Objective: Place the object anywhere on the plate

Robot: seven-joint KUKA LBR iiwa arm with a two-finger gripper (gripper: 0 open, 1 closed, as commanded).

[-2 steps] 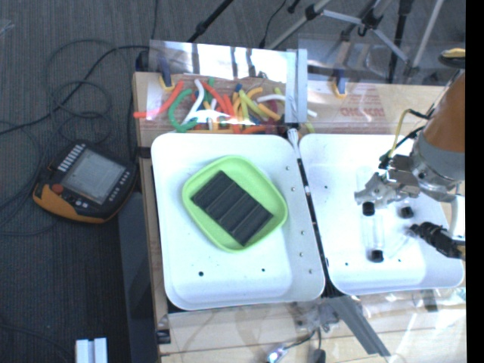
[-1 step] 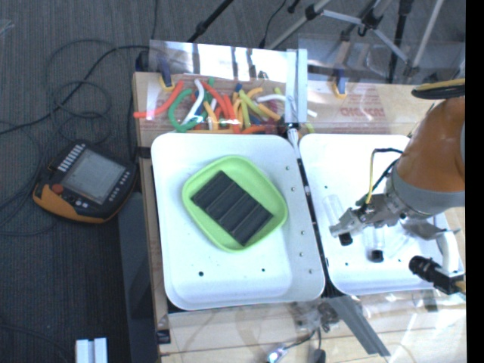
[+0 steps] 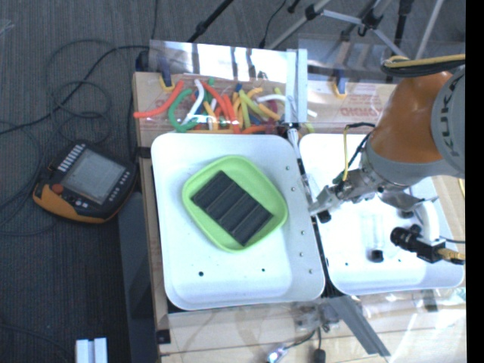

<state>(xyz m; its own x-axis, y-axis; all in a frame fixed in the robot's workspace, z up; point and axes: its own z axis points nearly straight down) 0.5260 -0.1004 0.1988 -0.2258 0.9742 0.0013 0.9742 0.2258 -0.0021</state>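
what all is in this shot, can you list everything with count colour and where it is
plate: 1, green, squarish, in the left bin
dark slab: 1, black, ridged, lying on the plate
bins: 2, white, side by side on the bench
coloured tubes: a tangled pile, red, orange, green, white and yellow, behind the left bin
handheld controller: 1, grey with orange edge, on the floor left of the bench
cables: several, black, on the floor at left
arm: 1, grey with orange band, over the right bin
end effector: 1, dark, near the left edge of the right bin
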